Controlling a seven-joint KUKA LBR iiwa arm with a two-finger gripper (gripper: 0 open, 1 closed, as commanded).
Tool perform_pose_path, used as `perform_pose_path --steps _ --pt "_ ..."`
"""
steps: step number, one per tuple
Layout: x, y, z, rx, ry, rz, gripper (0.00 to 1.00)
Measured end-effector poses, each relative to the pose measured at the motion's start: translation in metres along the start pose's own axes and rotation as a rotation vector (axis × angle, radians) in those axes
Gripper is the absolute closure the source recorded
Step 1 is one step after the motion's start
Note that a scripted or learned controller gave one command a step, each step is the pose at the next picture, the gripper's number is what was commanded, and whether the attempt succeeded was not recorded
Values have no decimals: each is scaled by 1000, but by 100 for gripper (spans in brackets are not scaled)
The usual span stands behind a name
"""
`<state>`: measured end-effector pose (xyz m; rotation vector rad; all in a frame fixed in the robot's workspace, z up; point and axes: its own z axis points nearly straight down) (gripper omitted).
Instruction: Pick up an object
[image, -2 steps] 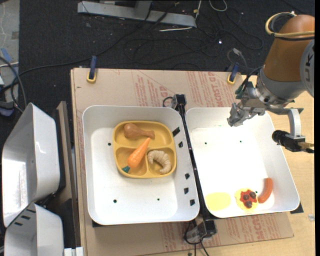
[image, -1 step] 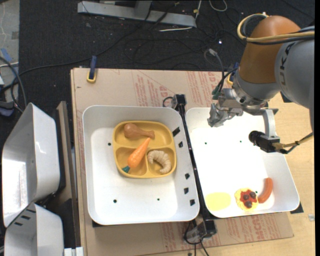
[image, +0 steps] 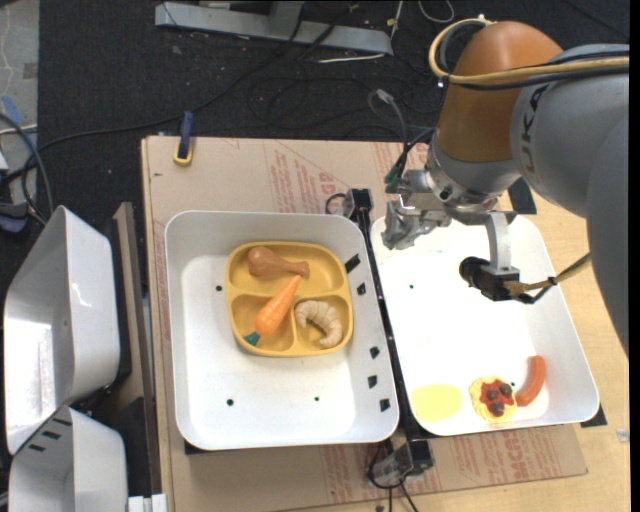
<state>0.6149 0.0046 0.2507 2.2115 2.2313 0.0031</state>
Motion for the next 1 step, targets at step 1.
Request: perform_pose_path --steps 1 --pt "55 -2 15 4 0 1 100"
